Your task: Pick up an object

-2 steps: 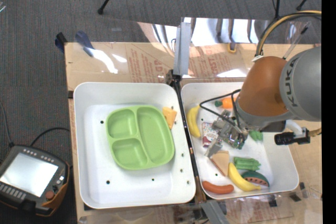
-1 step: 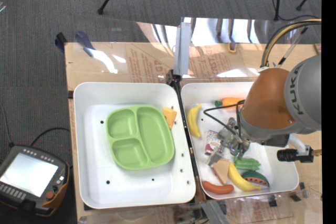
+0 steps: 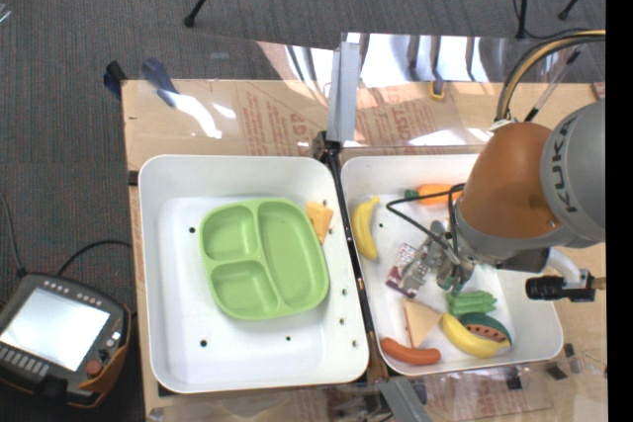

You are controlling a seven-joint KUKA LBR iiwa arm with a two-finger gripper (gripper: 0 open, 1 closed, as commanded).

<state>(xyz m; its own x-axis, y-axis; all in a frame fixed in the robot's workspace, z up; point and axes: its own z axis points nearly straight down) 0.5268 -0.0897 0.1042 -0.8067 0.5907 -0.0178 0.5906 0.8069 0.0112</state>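
- Camera view looks down at a slant on a desk (image 3: 198, 114) that carries two shallow white bins side by side.
- Left bin (image 3: 168, 183) holds a green divided plate (image 3: 264, 258) with three compartments, lying flat near the bin's middle.
- A yellow-orange wedge (image 3: 319, 217) lies just beside the plate's right edge, close to the wall between the bins.
- Right bin (image 3: 539, 336) holds a scatter of toy foods.
- A yellow banana (image 3: 367, 227) lies near that bin's left wall, running roughly front to back.
- An orange carrot (image 3: 433, 193) lies towards the back of the right bin, partly hidden by the arm.
- A pale cheese wedge (image 3: 420, 320) sits near the front, with a red sausage (image 3: 409, 351) just in front of it.
- A watermelon slice (image 3: 487, 326), a second yellow fruit (image 3: 470, 338) and a green piece (image 3: 472, 301) cluster at the front right, touching or nearly so.
- A small purple and white packet (image 3: 404, 274) lies between the banana and the jaws.
- The grey arm with its orange band (image 3: 509, 188) reaches in from the right and hangs over the right bin.
- The jaws (image 3: 435, 267) point down just beside the packet; whether they are released or clenched I cannot tell, and nothing is plainly seen between them.
- A handheld control pendant (image 3: 59, 336) rests on the floor at lower left.
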